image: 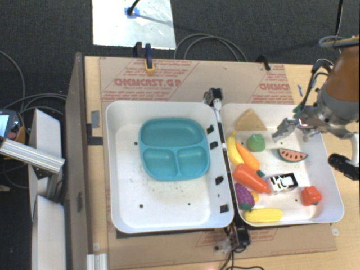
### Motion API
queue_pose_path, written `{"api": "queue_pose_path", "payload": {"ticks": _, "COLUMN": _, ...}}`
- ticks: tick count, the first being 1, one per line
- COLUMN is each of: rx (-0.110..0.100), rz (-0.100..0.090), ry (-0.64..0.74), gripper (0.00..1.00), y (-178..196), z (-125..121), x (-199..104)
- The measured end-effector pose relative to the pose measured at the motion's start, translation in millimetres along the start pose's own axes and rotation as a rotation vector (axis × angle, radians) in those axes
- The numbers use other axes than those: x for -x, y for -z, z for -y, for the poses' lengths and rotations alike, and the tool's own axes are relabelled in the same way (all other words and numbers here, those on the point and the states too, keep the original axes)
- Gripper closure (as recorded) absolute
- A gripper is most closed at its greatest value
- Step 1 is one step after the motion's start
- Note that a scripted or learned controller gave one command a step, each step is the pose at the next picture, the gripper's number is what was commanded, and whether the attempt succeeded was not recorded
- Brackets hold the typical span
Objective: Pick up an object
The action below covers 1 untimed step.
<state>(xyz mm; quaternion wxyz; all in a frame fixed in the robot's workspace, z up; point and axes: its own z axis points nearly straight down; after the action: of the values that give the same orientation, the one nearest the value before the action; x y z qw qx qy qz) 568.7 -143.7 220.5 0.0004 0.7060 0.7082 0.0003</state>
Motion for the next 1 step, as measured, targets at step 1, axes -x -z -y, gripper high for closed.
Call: {"api": "queue_pose_path", "payload": {"ticks": 1, "rx": -0.002, "rz": -0.002, "ry": 0.007, "gripper": 0.0, "y": -80.1, "z": -33.9, "x": -61.5}}
